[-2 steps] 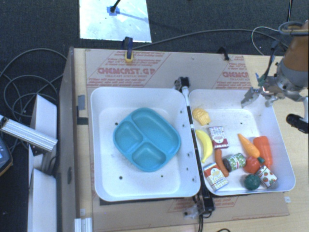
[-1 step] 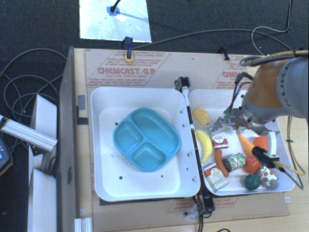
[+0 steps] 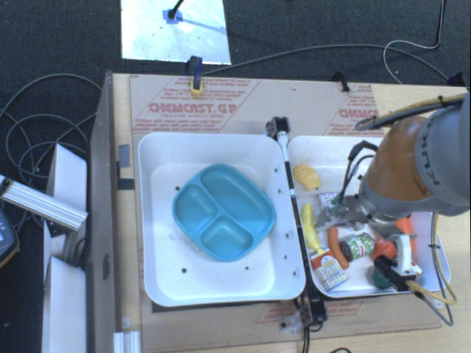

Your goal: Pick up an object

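The arm (image 3: pixel 412 164) reaches in from the right over the right bin (image 3: pixel 324 149). My gripper (image 3: pixel 340 213) hangs low among the items in that bin, its fingers hard to make out. Around it lie a yellow lump (image 3: pixel 307 176), a banana (image 3: pixel 310 226), an orange carrot-like piece (image 3: pixel 337 245), a small green-labelled can (image 3: pixel 358 245), a red piece (image 3: pixel 383 249) and a white carton (image 3: pixel 333 272). Nothing is seen between the fingers.
The left bin (image 3: pixel 165 160) holds a blue divided plate (image 3: pixel 224 211). A black and white rod (image 3: pixel 288 175) lies along the divide between the bins. Cables run over the bench's far edge; a yellow clamp (image 3: pixel 196 76) sits at the back.
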{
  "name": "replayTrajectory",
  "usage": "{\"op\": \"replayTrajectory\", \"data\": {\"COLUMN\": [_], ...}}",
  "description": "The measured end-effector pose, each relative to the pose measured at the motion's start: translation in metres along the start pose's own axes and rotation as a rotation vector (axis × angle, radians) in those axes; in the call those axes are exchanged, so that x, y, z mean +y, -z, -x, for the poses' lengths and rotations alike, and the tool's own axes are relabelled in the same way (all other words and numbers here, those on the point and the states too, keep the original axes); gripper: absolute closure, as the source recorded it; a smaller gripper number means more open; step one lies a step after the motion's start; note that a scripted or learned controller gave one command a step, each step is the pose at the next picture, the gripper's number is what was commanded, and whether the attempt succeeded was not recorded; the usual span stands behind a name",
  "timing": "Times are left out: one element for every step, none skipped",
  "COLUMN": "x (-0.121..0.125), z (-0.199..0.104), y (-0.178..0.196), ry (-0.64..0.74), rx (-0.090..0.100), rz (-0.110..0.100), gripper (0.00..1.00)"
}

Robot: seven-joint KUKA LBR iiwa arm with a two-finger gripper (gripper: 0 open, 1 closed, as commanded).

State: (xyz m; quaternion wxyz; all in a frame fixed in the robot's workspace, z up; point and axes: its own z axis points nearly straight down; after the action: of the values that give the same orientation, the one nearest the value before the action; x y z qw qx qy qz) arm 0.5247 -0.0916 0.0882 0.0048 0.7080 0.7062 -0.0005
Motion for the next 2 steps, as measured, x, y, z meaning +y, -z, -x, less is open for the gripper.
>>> {"op": "replayTrajectory", "data": {"x": [-0.037, 0.01], "z": [0.002, -0.002], "y": [-0.002, -0.002], "ry": [-0.001, -0.002], "rx": [-0.001, -0.005], "rz": [0.002, 0.004], "gripper": [0.0, 0.0]}}
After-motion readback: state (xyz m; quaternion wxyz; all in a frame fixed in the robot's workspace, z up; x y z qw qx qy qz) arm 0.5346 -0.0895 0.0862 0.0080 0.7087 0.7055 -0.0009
